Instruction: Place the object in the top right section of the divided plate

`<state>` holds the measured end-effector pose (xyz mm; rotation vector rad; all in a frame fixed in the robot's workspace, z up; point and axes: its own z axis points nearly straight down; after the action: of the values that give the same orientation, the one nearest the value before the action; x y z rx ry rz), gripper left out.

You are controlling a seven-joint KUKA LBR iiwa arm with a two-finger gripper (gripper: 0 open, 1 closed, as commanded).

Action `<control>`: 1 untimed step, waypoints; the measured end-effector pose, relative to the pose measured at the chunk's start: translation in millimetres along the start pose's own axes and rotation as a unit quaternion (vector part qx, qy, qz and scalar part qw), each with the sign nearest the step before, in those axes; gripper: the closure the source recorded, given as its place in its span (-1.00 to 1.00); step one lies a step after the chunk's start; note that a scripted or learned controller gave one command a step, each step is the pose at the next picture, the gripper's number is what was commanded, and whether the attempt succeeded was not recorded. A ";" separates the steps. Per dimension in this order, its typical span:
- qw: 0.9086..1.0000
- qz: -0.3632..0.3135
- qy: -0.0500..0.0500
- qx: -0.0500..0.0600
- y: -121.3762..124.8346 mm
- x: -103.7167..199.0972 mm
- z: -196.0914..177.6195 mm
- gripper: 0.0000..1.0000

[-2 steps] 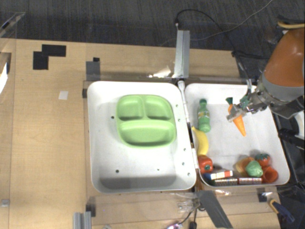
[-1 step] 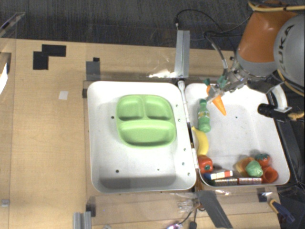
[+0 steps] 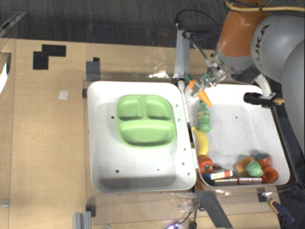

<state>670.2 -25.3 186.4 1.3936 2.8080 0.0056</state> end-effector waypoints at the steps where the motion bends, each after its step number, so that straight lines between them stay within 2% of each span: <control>1: 0.999 -0.035 0.000 -0.001 42.5 58.0 -96.6 1.00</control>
<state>668.3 46.6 283.1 1.2952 2.8535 0.0079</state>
